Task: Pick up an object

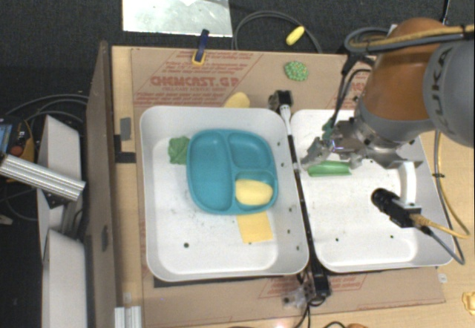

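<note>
While hanging low over the right bin [371, 248], gripper [320, 150] sits at its far-left corner, right above green stick-shaped object [329, 168]. Can't tell jaw opening or whether anything is gripped. Object: slim, elongated, bright green, lying flat roughly left-right on bin floor near the divider. Left bin [159, 230]: blue divided plate [223, 171] carrying a yellow lump [253, 191], yellow square [255, 228] just near of it, green leafy piece [178, 149] at its left edge.

two white bins [171, 245] (side by side), one blue tray [215, 171].
</note>
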{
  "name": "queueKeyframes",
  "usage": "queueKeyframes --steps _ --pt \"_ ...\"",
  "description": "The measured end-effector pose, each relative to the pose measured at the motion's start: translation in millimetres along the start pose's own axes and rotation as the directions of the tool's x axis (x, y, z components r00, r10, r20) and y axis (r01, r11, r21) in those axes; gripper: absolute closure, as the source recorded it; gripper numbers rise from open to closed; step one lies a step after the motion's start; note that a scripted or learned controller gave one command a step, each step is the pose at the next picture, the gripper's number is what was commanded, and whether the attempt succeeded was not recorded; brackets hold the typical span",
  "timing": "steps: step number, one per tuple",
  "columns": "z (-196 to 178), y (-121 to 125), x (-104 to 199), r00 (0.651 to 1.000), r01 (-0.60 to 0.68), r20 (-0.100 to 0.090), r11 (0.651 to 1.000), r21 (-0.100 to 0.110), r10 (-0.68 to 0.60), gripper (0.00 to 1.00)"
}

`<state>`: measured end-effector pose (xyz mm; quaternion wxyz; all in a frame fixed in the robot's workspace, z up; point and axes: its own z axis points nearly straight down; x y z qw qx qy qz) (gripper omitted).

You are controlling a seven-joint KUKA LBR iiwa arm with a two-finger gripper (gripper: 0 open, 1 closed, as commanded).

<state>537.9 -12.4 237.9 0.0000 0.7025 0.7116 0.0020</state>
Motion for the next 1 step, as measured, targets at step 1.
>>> queueKeyframes --steps 1 --pt "18.2 13.7 55.5 1.0 -0.003 0.001 1.0 0.001 0.003 1.0"
